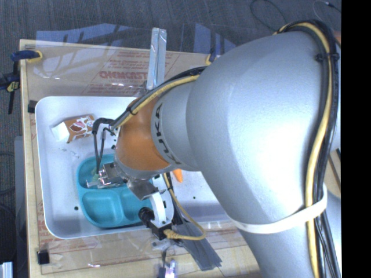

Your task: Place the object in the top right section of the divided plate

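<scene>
The arm (pixel 243 132) enters from the right and covers most of the bench; its orange band (pixel 139 146) sits above the left bin (pixel 49 172); the wrist points down over the divided plate (pixel 110 204), a teal plate lying in the lower part of that bin. The gripper (pixel 104 177) shows as a small metallic part over the plate's upper section, at its left side; whether it is released or clenched, and whether it grasps anything, cannot be told. A brown and white packet (pixel 74 127) lies on the bin floor near the upper left corner, apart from the plate; a small orange piece (pixel 178 176) shows just beside the arm, right of the plate.
</scene>
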### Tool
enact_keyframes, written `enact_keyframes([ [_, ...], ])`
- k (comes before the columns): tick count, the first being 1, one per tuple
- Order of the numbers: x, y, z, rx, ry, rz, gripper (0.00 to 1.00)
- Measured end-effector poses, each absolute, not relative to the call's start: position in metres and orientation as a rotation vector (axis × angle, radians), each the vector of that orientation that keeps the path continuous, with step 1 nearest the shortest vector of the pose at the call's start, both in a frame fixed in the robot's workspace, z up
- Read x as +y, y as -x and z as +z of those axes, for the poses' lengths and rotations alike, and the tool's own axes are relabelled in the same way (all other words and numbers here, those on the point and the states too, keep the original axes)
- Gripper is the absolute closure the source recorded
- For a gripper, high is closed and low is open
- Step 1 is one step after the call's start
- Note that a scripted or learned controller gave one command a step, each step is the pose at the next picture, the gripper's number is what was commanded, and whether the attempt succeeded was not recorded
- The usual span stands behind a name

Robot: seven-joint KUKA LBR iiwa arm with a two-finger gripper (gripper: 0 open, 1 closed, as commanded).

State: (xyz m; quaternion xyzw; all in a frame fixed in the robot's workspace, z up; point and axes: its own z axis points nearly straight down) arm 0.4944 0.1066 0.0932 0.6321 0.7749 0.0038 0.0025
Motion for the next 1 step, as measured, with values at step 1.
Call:
enact_keyframes([
  [1,0.1034,-0.4945,0.0931,2.424,-1.986,0.007,0.0],
])
